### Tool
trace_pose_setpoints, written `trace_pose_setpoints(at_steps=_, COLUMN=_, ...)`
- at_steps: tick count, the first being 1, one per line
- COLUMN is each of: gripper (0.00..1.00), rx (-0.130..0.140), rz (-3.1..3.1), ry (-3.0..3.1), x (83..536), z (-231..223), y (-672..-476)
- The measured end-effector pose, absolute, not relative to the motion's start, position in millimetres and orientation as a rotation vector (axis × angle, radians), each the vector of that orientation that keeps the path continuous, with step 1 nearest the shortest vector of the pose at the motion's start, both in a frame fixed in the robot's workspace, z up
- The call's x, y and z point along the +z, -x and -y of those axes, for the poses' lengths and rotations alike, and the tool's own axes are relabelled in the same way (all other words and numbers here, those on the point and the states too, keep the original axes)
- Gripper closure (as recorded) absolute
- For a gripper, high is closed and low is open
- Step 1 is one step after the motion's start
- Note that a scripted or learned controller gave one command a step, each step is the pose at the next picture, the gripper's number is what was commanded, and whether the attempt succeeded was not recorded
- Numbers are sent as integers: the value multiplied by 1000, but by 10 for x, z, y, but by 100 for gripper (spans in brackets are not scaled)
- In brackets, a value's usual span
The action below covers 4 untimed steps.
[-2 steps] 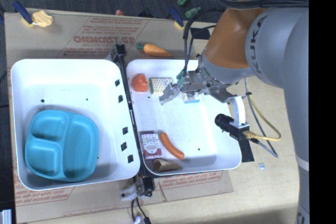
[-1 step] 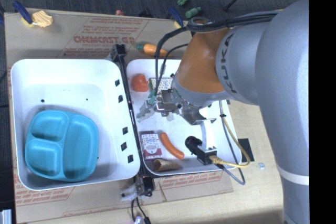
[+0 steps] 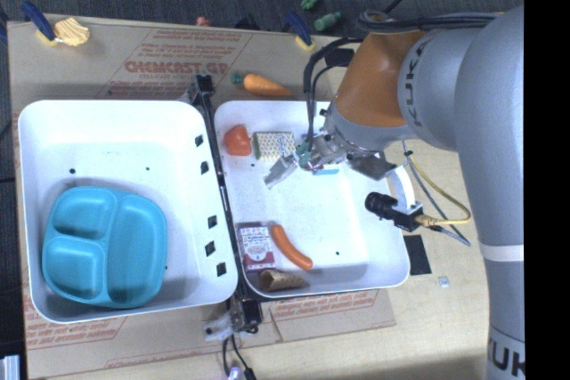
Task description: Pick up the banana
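My gripper point(image 3: 279, 173) hangs low over the middle of the right bin point(image 3: 383, 267), pointing down and to the left. The grey arm with its orange band point(image 3: 378, 80) covers the bin's upper right part. Just left of the gripper lie a pale green patterned block point(image 3: 273, 142) and a red rounded item point(image 3: 236, 140). Nothing shows at the gripper's tip. Whatever lies beneath the wrist is hidden.
At the right bin's front lie a red packet point(image 3: 256, 246), an orange sausage-shaped piece point(image 3: 292, 247) and a brown item point(image 3: 281, 280). A carrot point(image 3: 264, 85) rests on the cardboard behind the bin. The left bin point(image 3: 36, 129) holds a blue divided tray point(image 3: 107, 246).
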<state>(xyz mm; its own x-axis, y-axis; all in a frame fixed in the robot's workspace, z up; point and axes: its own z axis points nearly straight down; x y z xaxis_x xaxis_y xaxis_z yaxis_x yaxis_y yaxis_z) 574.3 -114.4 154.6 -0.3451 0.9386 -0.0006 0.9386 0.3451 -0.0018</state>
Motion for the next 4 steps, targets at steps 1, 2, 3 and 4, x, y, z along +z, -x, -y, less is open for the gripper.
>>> trace_pose_setpoints(at_steps=1, gripper=0, rx=3, rz=2587, ry=1774, x=909, z=1062, y=-5570)
trace_pose_setpoints(at_steps=2, gripper=0, rx=1, rz=2673, ry=1650, x=940, z=983, y=-5717)
trace_pose_setpoints(at_steps=3, gripper=100, rx=3, rz=2676, ry=1645, x=1041, z=981, y=-5721)
trace_pose_setpoints(at_steps=4, gripper=100, rx=0, rz=2513, ry=1883, x=1922, z=-325, y=-6132)
